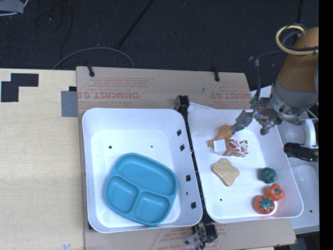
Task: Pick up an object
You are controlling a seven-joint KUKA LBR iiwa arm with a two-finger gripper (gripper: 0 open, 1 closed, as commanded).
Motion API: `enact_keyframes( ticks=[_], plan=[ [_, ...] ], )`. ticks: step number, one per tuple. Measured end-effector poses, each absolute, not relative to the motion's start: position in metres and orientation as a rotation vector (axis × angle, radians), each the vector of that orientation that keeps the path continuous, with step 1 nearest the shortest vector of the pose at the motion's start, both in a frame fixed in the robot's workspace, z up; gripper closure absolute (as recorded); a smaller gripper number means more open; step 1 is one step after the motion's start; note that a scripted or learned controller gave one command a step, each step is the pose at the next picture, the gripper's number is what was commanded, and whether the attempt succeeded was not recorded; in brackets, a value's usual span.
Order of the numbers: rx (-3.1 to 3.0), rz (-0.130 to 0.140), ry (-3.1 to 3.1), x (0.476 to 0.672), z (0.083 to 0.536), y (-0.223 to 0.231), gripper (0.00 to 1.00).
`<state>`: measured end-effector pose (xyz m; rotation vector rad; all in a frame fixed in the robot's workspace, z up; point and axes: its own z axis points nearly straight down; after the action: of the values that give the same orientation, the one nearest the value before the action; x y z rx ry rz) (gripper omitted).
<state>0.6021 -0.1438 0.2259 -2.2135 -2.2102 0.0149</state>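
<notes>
In the left white bin [99, 124] you have a blue three-compartment plastic tray [141, 188]; the right bin holds a small printed carton [232, 147], likely light and stiff. Take it across its flat sides; the end effector [256, 122] hangs spread wide just above it, holding nothing

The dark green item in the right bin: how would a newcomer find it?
Start at the right bin, then go to its right wall. The small dark green object lies just above two red tomatoes; it alone is green all over.
</notes>
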Motion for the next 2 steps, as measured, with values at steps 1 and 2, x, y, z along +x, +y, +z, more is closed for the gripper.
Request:
enact_keyframes(
  ticks=[1, 2],
  plan=[
    [-2.219, 0.002, -2.22, 0.605, 0.234, -0.144, 0.0],
    [-2.219, 0.005, -2.219, 0.607, 0.192, -0.146, 0.0]
  ],
)
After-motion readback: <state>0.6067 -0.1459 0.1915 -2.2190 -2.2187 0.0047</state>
